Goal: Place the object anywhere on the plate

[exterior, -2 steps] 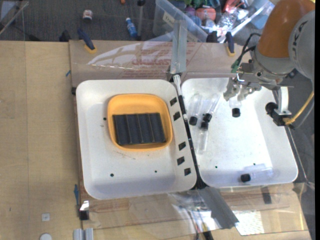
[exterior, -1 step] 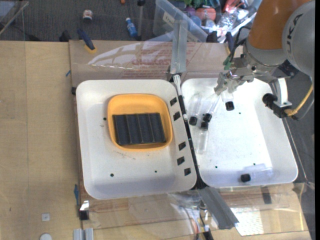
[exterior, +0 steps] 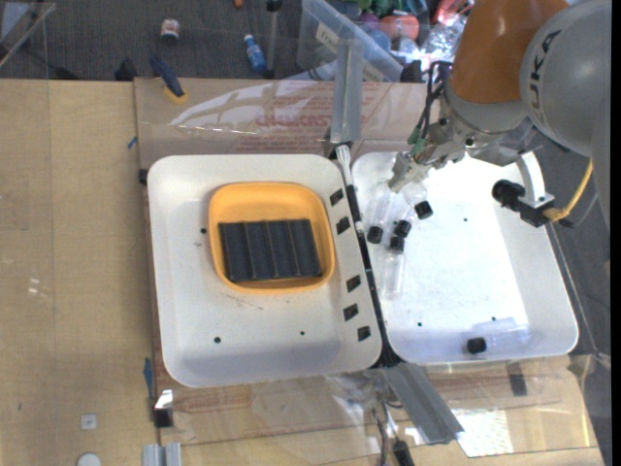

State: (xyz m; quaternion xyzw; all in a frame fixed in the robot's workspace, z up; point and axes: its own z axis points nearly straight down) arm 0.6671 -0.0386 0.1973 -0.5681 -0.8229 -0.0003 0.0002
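Scanning from the left, you find the orange plate (exterior: 272,234), carrying a dark ribbed slab, in the left bin (exterior: 175,338). The clear object (exterior: 393,207) lies at upper centre, under the gripper (exterior: 406,175); its state cannot be told. Expect a slip, since transparent plastic is hard to locate.

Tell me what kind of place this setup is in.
Most likely a robotics lab. A grey arm reaches over two white bins on a wooden bench, one holding an orange plate, and a clear tub of colourful objects stands behind.
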